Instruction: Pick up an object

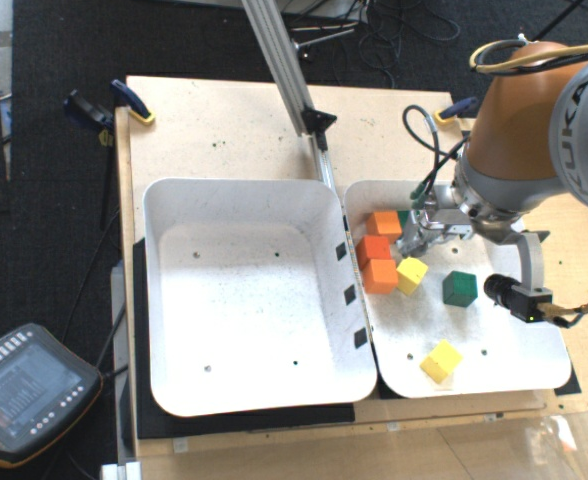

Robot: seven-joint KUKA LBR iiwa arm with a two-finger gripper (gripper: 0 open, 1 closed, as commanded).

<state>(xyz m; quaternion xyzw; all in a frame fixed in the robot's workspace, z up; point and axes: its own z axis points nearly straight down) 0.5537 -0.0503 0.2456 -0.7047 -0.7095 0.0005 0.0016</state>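
3 orange blocks (379, 251), 2 yellow cubes (411, 275), 1 green cube (460, 289), smooth white bin (534, 368).

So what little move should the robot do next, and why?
Probably go straight down a little. The gripper hangs in the right bin just above the yellow block, next to the orange blocks, with nothing in it yet. The green block sits farther off.

A pale wooden bench top (234, 128) sits on dark carpeted floor (54, 238). Blue-and-yellow clamps (132, 101) grip its far corners, a slanted aluminium rail (274, 48) crosses above, black cables (414, 18) trail behind, and a grey control pendant (24, 393) lies lower left.
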